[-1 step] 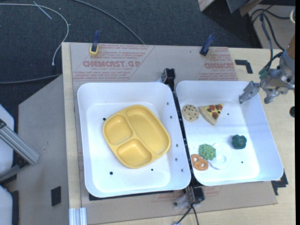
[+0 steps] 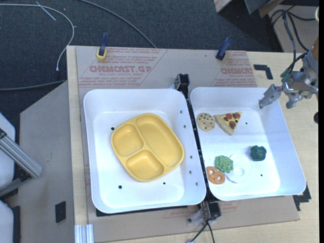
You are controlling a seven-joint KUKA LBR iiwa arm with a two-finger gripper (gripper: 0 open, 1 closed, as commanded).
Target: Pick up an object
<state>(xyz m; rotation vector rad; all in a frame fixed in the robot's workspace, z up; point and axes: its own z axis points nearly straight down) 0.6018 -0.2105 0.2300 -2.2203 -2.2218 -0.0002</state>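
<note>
The right bin [image 2: 289, 162] holds a round cookie [image 2: 205, 121], a pizza slice [image 2: 229, 121], a dark teal lump [image 2: 258, 153], a green broccoli piece [image 2: 223, 162] and an orange pretzel [image 2: 215, 175]. My gripper [image 2: 279, 100] hangs over the bin's far right corner, up and to the right of the pizza slice. Its two fingers [image 2: 266, 98] are spread open with nothing between them. It touches none of the objects.
The left bin [image 2: 96, 151] holds a yellow three-compartment tray [image 2: 147, 146]. Two blue clamps [image 2: 103, 46] [image 2: 223, 48] stand on the board's far edge. A black bracket [image 2: 181, 81] sits between the bins at the back.
</note>
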